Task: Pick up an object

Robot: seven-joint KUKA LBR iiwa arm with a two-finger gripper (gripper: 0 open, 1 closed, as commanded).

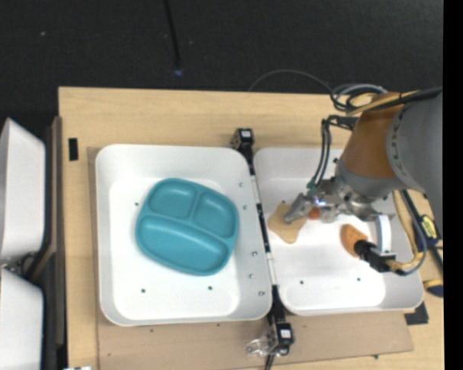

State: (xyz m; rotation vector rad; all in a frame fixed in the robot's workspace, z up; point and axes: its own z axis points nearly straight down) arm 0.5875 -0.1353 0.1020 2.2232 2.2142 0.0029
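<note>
The gripper (299,210) is seen low inside the right bin (332,295), reaching in from the right with its tip directed toward the divider between the two bins. A tan, bread-like piece (282,227) lies directly at the fingertips, slightly below and to the left of them as viewed, and appears to be touched by them. Whether it is actually clamped cannot be told: the fingers are small and blurred here, so their spread is not readable, and no grasp can be claimed.

The tan piece is set with its long axis running diagonally, from upper right beside the gripper to lower left toward the bin's inner wall. That wall is just beyond it, so little room is left on the far side for a finger to pass; an approach from above is judged safer than a sideways push.

Behind the gripper, toward the arm's side, an orange rounded object (350,237) rests on the bin floor, near but apart from the tan piece. Open white floor is available below both. Across the divider, well apart, a teal divided plate (187,226) occupies the left bin (116,284).
</note>
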